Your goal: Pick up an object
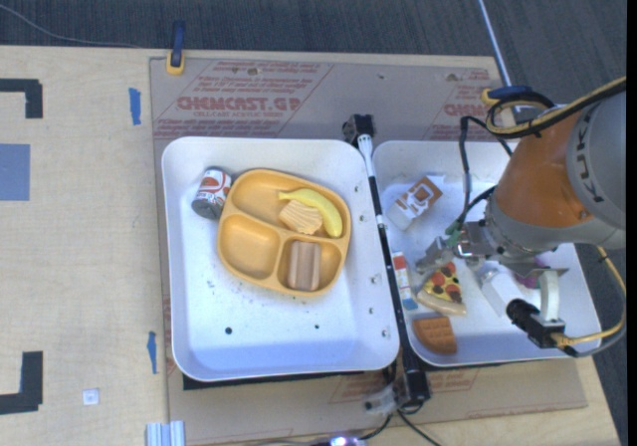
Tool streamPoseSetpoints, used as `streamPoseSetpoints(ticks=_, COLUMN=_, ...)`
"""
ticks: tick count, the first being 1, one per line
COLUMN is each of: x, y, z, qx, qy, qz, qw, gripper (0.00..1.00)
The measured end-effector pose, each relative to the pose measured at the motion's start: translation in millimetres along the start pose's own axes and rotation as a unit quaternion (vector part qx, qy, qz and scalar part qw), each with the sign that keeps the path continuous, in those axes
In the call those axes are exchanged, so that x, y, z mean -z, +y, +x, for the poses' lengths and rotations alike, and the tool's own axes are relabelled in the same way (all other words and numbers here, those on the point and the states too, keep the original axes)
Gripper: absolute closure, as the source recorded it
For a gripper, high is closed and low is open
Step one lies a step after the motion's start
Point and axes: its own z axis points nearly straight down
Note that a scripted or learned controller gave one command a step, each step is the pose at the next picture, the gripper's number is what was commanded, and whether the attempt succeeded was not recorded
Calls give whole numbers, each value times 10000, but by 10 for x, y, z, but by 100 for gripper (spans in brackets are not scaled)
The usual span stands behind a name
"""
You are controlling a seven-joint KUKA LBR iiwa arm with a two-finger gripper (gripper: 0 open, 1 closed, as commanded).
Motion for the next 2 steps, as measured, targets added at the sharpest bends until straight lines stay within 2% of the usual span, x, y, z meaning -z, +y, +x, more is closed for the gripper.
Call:
streamPoseSetpoints(ticks=1, x=115, y=18, z=-51, qx=-24, qy=-51, qz=-42, qw=10000, gripper=100)
streamPoseSetpoints(ticks=2, x=113, y=15, z=-50, qx=-24, qy=-49, qz=-38, qw=10000, gripper=0)
